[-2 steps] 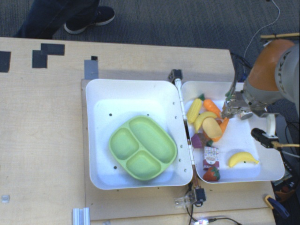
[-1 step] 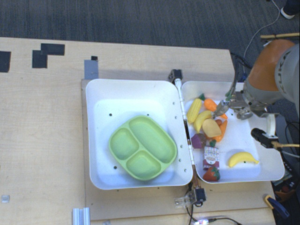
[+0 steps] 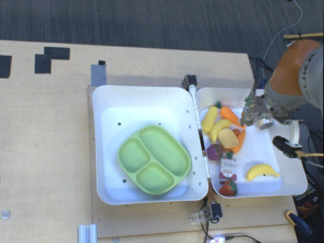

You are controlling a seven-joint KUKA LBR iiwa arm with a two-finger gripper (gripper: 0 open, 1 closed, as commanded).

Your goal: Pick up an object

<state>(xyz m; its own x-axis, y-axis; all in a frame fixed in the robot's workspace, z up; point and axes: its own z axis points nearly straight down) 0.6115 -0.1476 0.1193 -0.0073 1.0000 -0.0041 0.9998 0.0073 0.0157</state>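
The carrot (image 3: 230, 115), long, smooth and orange, lies in the right bin (image 3: 291, 184) among other shiny plastic toy food, upper middle of the frame's right half. The gripper (image 3: 251, 116) hangs just beside it. Open or closed, I cannot tell. I think it must go down next and pinch.

lighting: bright, even, from overhead; soft bluish shadows inside the left bin (image 3: 104, 135) beneath the green tray (image 3: 154, 158). glare: mild washout on white bin walls. focus: overall slightly soft, arm (image 3: 298, 75) at right edge blurred; fine detail lost.
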